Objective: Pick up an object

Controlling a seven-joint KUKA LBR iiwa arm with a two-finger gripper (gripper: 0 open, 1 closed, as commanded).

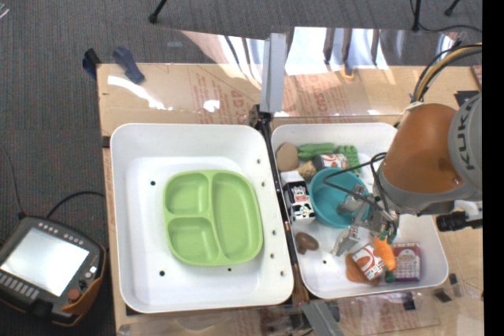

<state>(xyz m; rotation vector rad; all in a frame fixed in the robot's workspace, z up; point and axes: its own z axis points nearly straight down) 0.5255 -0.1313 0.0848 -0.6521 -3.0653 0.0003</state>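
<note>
My gripper (361, 236) hangs low over the front middle of the right bin (431, 244), under the grey and orange wrist. Its fingers (345, 242) look spread, so it is open, and I see nothing between them. Just below it lie a red and white item (364, 264) and an orange carrot (383, 253). A teal bowl (331, 197) sits right behind the gripper, partly covered by it. A brown lump (307, 241) lies to its left.
The right bin also holds a pink box (406, 262), a cow-patterned carton (298, 201), a tan egg shape (287, 156), green pieces (327, 149) and a red-white can (333, 161). In the left bin (130, 169) lies a green divided plate (213, 216).
</note>
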